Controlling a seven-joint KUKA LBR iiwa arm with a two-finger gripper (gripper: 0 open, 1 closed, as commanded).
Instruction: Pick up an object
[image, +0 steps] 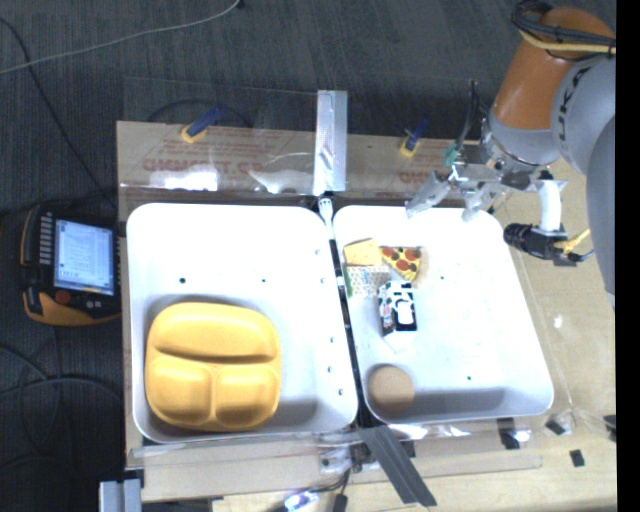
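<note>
The left bin (200, 240) holds a yellow loaf-shaped block (212, 362). The right bin (480, 320) holds a pizza-print pack (400, 262), a black-and-white item (397, 306) and a brown ball (390, 384). The hand (450, 200) hovers over the right bin's far edge, fingers spread, grasping nothing.

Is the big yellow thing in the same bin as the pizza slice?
No, the yellow thing lies in the left bin, the pizza slice in the right bin.

yellow loaf (212, 362), white bins (500, 300), tan ball (391, 384), pizza-print card (404, 262).
</note>
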